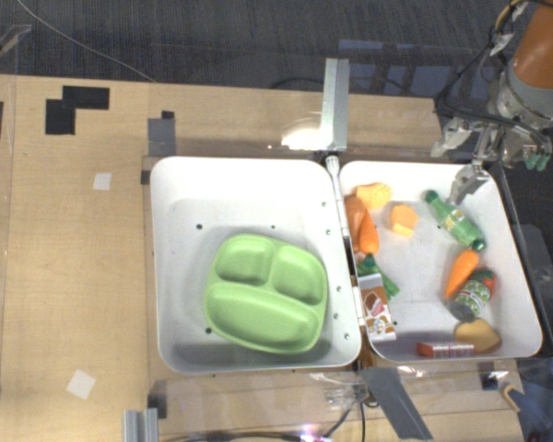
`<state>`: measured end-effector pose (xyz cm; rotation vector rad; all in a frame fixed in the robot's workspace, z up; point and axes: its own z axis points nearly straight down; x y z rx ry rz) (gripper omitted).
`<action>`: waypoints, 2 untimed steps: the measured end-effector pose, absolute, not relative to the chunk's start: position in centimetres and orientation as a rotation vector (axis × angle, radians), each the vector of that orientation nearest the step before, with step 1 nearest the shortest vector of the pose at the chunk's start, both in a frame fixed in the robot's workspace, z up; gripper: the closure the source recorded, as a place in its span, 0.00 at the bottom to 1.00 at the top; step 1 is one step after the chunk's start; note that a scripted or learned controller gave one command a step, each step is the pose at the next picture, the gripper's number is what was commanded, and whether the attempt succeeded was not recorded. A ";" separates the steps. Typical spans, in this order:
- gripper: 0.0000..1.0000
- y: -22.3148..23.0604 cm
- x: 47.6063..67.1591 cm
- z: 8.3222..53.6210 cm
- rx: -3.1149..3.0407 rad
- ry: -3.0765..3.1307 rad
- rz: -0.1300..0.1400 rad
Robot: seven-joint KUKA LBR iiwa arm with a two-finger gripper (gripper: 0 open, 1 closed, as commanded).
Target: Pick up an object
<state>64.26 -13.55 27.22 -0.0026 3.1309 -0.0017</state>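
The gripper [467,184] hangs over the right bin [525,311], just above the green bottle [453,219] (the likeliest target, being nearest). Finger spacing cannot be determined. The bottle lies on its side, apart from the carrot [461,272], leaving approach room.

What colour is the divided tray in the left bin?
Light green, seen plainly in the camera view.

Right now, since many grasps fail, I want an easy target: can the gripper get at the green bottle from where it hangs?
Probably yes. The gripper hangs just above the green bottle at the back of the right bin, and nothing lies over the bottle; the carrot sits apart, nearer the front.
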 end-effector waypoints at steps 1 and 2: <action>0.00 -14.3 62.7 12.1 -0.051 3.136 0.000; 0.00 -18.3 60.1 8.9 -0.058 3.128 -0.006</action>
